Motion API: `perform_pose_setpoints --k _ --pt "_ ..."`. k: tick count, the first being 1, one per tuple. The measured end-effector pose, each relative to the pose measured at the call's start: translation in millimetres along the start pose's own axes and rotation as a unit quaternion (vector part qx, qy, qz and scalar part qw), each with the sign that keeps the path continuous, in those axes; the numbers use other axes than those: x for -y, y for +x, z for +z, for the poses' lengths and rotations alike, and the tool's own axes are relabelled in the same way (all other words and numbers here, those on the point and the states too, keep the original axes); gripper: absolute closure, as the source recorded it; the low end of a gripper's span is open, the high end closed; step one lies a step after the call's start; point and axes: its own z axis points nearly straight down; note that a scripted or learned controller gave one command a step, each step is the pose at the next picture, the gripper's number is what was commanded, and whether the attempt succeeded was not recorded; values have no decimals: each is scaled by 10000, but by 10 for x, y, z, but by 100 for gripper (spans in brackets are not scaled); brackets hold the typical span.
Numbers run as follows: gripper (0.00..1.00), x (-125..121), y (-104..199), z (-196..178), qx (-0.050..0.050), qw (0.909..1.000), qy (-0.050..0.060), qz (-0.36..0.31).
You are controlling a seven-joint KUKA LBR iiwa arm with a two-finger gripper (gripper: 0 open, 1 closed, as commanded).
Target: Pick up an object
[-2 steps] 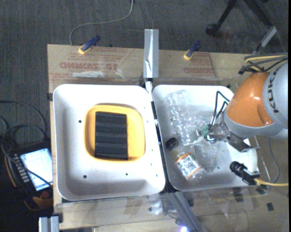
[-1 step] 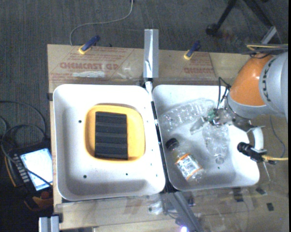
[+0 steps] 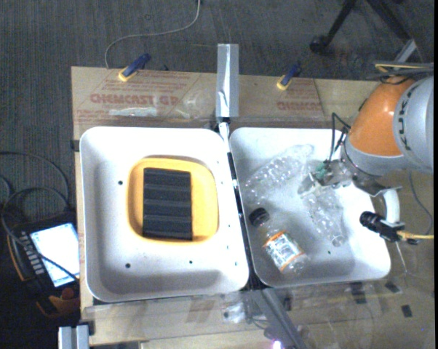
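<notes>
Red "CHEMCAST GP" lettering runs across the brown protective sheet behind the bins, partly faded.

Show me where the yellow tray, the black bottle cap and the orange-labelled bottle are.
yellow tray (image 3: pixel 208 198), camera view, its right rim.
black bottle cap (image 3: pixel 258 215), camera view, its top.
orange-labelled bottle (image 3: pixel 282 249), camera view, its label.

The grey arm bears a rounded orange band with black lettering above its wrist.

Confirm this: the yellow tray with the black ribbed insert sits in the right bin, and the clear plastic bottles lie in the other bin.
Wrong about the sides. In the camera view the yellow tray with the black ribbed insert sits in the left bin, and the clear plastic bottles lie in the right bin.
</notes>
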Motion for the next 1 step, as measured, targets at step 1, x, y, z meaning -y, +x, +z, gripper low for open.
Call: perform_pose_setpoints --k 1 --pt "0 9 7 15 -9 10000 18 -1"
